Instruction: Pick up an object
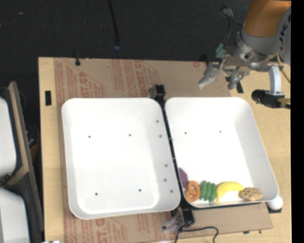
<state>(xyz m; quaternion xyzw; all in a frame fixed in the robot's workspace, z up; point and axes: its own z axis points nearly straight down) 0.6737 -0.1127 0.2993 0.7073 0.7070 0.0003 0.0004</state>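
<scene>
Nearest the camera, along the front wall of the right bin (253, 120), lie a pretzel (192, 190), a green piece (208, 190), a banana (228, 189) and a cookie (251, 193), side by side in a row. My end effector (224, 76) hangs beyond the bin's far rim, fingers apart, holding nothing. The row lies well apart, toward the camera.
</scene>
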